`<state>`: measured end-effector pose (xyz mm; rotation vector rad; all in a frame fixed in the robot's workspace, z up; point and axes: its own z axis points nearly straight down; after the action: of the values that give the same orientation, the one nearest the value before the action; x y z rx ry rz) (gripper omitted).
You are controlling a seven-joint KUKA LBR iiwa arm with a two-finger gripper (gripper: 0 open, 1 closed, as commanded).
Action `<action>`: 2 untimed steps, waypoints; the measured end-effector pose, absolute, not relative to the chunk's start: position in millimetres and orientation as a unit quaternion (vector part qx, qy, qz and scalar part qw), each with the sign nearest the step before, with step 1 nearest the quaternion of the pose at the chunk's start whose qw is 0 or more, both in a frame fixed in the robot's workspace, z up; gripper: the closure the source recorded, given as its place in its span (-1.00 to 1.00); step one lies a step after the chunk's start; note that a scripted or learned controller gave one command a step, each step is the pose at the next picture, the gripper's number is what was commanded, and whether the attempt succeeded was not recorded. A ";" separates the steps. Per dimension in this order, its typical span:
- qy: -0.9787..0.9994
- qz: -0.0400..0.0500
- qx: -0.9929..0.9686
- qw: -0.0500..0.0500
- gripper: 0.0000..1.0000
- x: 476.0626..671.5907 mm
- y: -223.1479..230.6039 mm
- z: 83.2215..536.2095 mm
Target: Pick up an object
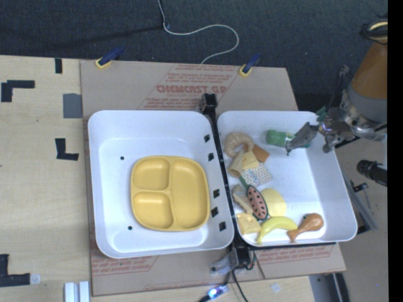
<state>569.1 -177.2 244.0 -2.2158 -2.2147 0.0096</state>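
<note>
My gripper (pixel 310 143) hangs over the far right part of the right bin (pixel 327 187), fingers spread open with nothing between them. Its left finger (pixel 298 138) is just right of a small green cylinder (pixel 276 137), close to it or touching. More toy food lies along the bin's left side: a beige pastry (pixel 238 142), an orange wedge (pixel 261 153), a pale cracker (pixel 257 175), a watermelon slice (pixel 255 201) and a pale yellow round piece (pixel 274 200). At the front lie a banana (pixel 276 226) and a brown drumstick (pixel 306 224).
The left bin (pixel 110 168) holds a yellow divided plate (pixel 170 192). A ridge with black clips (pixel 217 168) separates the bins. The bare floor of the right bin (pixel 302 181) lies below the gripper. A white cable (pixel 201 30) runs behind the bench.
</note>
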 end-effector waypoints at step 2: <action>-0.708 0.002 -0.706 0.002 -1.00 575.6 -173.0 203.0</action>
<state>575.6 -173.0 203.0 -2.2164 -2.2211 0.0056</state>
